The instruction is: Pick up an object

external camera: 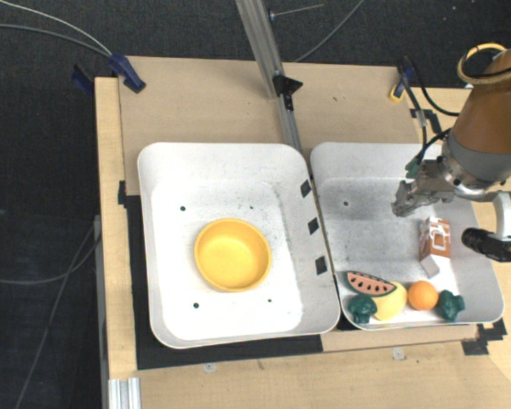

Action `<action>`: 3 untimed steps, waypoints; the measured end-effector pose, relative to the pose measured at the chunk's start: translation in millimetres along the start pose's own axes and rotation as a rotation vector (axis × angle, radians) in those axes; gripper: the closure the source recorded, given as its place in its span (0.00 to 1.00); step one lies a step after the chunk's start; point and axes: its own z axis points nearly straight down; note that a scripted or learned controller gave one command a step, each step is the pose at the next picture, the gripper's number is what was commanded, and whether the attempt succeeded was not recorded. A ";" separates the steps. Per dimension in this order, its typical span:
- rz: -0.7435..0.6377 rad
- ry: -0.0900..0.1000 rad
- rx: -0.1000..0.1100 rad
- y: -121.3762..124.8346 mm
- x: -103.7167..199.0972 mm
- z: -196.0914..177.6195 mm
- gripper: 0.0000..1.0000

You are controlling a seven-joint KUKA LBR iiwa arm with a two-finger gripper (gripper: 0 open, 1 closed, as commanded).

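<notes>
Right now my tool [406, 201] is hanging over the upper middle of the right bin [358, 164], low above its bare floor; whether it is spread or pressed together I cannot tell. Just beside it, toward the near right, a small brown-and-white carton [435, 239] is lying on the bin floor. Farther off, along the near edge, a watermelon slice [367, 282], a yellow fruit [392, 302], an orange [422, 296] and two green pieces [449, 305] are sitting clustered together. Across the divide, a yellow bowl [232, 253] is resting in the left bin [166, 177] on the worktop [204, 100].
</notes>
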 end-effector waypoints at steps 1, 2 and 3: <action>-0.002 -0.007 -0.013 -0.4 5.0 -47.1 1.00; -0.002 -0.006 -0.011 0.9 5.7 -103.3 1.00; -0.005 -0.005 -0.009 11.6 49.8 -102.8 1.00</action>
